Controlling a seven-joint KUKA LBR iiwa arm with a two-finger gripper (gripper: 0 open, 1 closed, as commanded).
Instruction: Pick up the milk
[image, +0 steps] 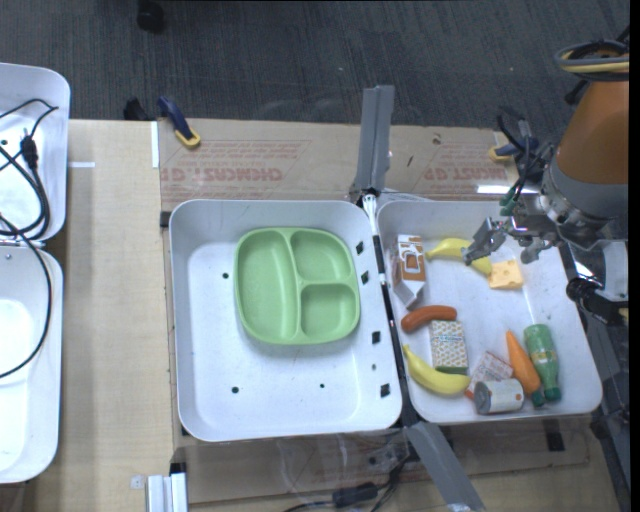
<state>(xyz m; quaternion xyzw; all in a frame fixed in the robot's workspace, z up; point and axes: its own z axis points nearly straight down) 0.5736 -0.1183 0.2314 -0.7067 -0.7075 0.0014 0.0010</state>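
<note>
A green divided plate (297, 285) is being held in the left bin (190, 330). The milk carton (410, 268) is lying in the right bin (585, 385), and the gripper (503, 238) is being hung above the cheese (506, 275).

My bench (110, 300) is pale wood, with brown cardboard (280, 160) across the upper part of the frame. Two white bins sit on it: left bin (200, 400) mid-frame, right bin (590, 385) (touching it) lower right.

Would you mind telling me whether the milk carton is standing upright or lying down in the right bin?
Lying down: the milk carton rests on its side along the right bin's left wall, printed face up.
</note>
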